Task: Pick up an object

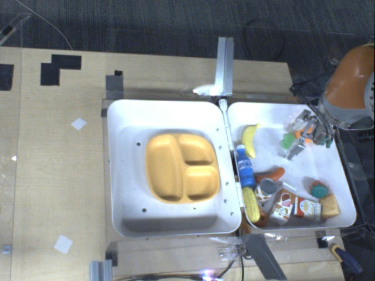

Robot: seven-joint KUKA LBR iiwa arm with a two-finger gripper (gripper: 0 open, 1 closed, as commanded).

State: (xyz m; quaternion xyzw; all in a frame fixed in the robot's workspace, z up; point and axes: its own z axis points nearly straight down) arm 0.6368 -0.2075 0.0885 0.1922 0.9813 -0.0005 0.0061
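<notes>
Gripper (304, 134) is seen in the upper right of the frame, low over the far part of the right bin (350, 212), with the arm (350, 86) entering from the right edge. How its fingers are set cannot be told; they are blurred together with a small green and orange thing (289, 140) just beside them, and whether that thing is held or merely touched cannot be judged either. It is probably the object aimed at, since the gripper is placed right against it and well apart from everything else.

Its shape is too small for a long axis to be made out.

The other objects are crowded along the left wall and near edge of the right bin, likely pushed there or dropped at random. A banana (250, 139) is laid with its long axis running roughly up and down the frame, curving slightly. Below it a blue bottle (244, 170) and a corn cob (250, 204) are lined up along the same wall, end to end. A carton (297, 208) lies flat, its long axis across the frame. A yellow divided tray (181, 167) sits alone in the left bin (126, 215).
</notes>
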